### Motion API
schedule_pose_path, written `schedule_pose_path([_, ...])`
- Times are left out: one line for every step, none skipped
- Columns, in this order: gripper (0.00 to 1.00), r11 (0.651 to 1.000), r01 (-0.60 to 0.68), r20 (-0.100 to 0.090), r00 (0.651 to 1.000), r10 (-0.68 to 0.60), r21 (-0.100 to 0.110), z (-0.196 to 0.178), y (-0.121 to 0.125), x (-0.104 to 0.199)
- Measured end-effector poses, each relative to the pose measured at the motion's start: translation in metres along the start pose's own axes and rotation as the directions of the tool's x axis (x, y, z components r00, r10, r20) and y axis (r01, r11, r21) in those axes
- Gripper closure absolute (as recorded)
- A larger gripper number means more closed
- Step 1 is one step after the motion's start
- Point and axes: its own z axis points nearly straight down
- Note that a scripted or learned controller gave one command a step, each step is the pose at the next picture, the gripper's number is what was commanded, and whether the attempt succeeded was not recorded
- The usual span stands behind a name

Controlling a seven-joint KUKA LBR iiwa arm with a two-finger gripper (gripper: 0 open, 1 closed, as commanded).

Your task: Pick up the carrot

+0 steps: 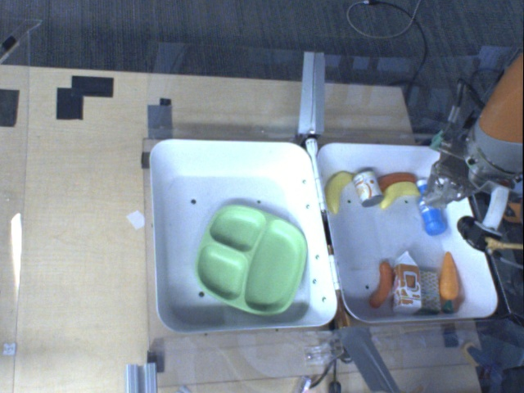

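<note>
While dark carpet borders the wooden bench, the tool's state is unclear.

Grey arm reaching from right, pincer pointing down

A green tray with three compartments lay in the left bin, near its middle. The right bin held the rest. Along its far side a banana lay by the left wall, a small can just beside it, then a second banana with a reddish sausage touching behind it. A blue bottle stood to their right. Near the front wall another sausage lay beside an orange-and-white packet.
</note>
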Motion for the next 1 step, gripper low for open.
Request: schedule_pose_path([0.0,1.0,0.0,0.0,1.0,0.0,0.0,-0.0004,0.0,0.0001])
